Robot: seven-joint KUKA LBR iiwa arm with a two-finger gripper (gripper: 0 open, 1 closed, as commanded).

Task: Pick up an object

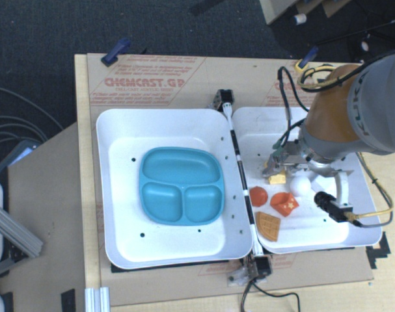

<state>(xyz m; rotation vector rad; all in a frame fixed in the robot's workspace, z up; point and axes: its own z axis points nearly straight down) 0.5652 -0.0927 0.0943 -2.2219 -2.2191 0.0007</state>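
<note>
A grey arm reaches into the right bin; its gripper sits low over a yellow block, grip unclear; a blue tray lies in the left bin.

The grey arm enters from the right side and reaches leftward and downward at a slant, its thick final link filling the upper right. The orange band wraps the arm just above the wrist, with dark and yellow cables looping along its far side. Below the band the grey wrist narrows to the gripper, which points down and to the left, low over the right side of the scene.
</note>
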